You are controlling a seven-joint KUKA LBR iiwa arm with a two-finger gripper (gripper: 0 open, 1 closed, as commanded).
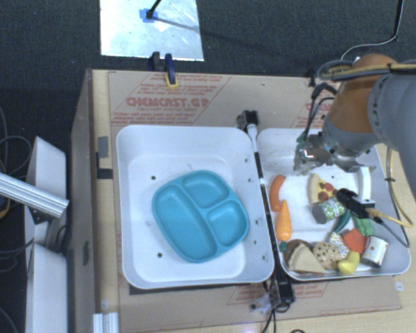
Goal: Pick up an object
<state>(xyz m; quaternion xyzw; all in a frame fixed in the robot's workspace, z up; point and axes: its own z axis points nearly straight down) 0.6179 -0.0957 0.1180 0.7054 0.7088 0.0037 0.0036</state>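
**Gripper hanging over the far left of the right bin; toys crowding its near end**

- Near wall of the right shallow white bin: a tan wedge of toy bread is lying in the near-left corner. A speckled brown cookie is touching it. A yellow lemon-shaped toy and a small silver can are sitting just beside, further right.
- Just behind them a red toy piece and a dark green leafy piece are lying pressed together.
- Along the bin's left wall an orange plastic carrot is lying lengthwise. A red-orange sausage-shaped toy is sitting just beyond it.
- Mid-bin, a grey block is resting against a toy pizza slice.
- Left shallow white bin: a light blue plastic tray with three compartments is lying flat near the middle.
- The gripper is hanging over the bare floor at the far left of the right bin, near the pizza slice and apart from the near heap. How far open it is standing, and whether it is gripping anything, I cannot tell.
- The grey arm with the orange band is reaching in from the right.
- Beyond the bins a brown board with red lettering is lying under them. A silvery sheet is lying on the dark floor past it.
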